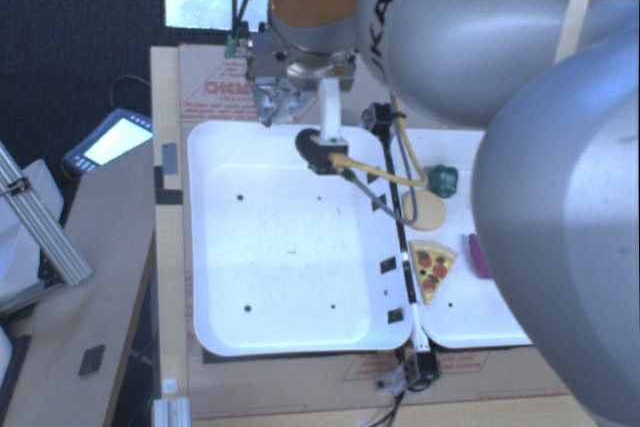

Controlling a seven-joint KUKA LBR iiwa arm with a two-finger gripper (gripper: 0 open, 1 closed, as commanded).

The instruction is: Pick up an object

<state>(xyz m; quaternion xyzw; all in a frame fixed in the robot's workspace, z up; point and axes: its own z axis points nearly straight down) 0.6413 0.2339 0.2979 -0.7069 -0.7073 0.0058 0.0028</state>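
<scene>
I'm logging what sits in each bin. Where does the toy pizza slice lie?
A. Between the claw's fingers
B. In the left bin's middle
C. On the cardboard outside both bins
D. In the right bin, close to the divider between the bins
D: the pizza slice lies in the right bin, just beside the divider between the bins.

4 candidate objects are seen in the right bin [470, 327], partly hidden by the arm: a dark green rounded piece [443, 180] near the far left part, with a tan flat disc-like piece [429, 211] lying just nearer and seemingly touching it. A pizza-slice toy [432, 270], yellow-crusted with red dots, is laid flat with its point toward the near edge, close to the divider between the 2 bins. A slim purple piece [477, 255] is laid lengthwise just to the right of the slice, apart from it.
</scene>
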